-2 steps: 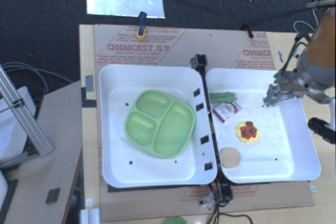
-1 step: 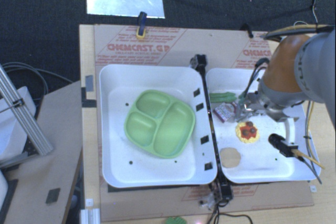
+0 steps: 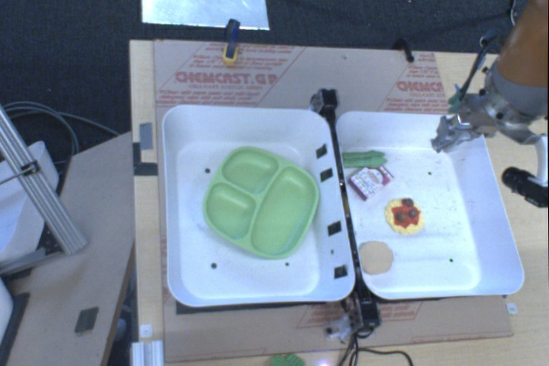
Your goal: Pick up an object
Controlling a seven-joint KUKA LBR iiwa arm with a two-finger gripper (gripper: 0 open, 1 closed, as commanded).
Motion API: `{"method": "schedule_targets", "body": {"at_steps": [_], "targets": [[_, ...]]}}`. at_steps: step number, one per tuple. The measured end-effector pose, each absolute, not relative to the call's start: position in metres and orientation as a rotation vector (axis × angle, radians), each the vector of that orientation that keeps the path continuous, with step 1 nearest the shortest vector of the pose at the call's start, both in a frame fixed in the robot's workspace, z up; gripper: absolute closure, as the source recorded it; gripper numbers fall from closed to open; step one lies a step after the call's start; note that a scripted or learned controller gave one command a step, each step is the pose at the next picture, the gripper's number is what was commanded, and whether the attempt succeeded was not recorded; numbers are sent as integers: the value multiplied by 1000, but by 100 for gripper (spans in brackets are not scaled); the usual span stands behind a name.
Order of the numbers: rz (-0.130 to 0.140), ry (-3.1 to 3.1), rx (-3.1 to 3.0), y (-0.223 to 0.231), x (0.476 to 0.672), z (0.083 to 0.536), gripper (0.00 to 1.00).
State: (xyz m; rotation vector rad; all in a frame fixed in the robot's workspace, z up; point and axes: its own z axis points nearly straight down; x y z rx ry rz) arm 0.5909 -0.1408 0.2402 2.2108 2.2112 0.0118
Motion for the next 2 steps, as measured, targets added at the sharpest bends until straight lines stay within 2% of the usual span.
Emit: {"method": "schedule_targets", "body": {"at_steps": [1,2], "targets": [[2,2221,2218,-139,589,231,0],[-2,2226,2222,-108,555,180,0]]}}
